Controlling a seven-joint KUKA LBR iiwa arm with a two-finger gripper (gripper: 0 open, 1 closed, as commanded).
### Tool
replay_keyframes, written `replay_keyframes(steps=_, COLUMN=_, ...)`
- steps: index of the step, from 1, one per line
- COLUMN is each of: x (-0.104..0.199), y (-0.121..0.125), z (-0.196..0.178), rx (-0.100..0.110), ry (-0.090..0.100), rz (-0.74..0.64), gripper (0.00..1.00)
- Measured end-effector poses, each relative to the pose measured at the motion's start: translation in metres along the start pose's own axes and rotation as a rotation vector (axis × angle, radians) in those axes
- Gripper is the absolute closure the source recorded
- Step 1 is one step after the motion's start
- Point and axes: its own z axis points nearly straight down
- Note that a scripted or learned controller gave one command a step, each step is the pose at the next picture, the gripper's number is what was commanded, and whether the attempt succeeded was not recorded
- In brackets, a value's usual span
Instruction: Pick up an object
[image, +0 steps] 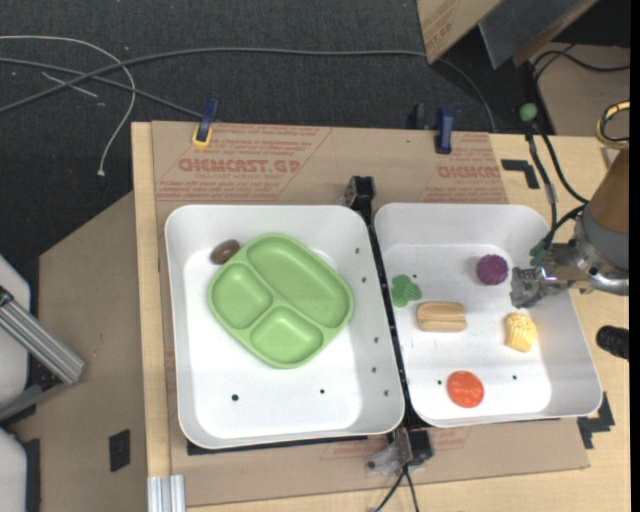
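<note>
The right bin (430, 225) holds a purple round fruit (491, 268), a yellow corn-like piece (520, 331), a tan bread roll (441, 316), a green leafy piece (404, 290) and an orange-red round fruit (465, 388). My gripper (526, 288) hangs low at the bin's right side, just right of the purple fruit and just above the yellow piece. Nothing shows between its fingers.
The left bin (190, 330) carries a green divided plate (281, 298) and a small brown object (225, 251) at the plate's upper left. A black clamp (360, 189) sits between the bins at the back. Cables run along the bench's right edge.
</note>
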Motion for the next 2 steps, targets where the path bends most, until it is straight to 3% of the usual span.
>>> replay_keyframes(steps=1, x=0.000, y=0.003, z=-0.006, rx=-0.012, ry=-0.003, rz=-0.003, gripper=0.00)
replay_keyframes(steps=2, x=-0.002, y=-0.005, z=0.048, rx=-0.010, ry=-0.002, rz=-0.003, gripper=0.00)
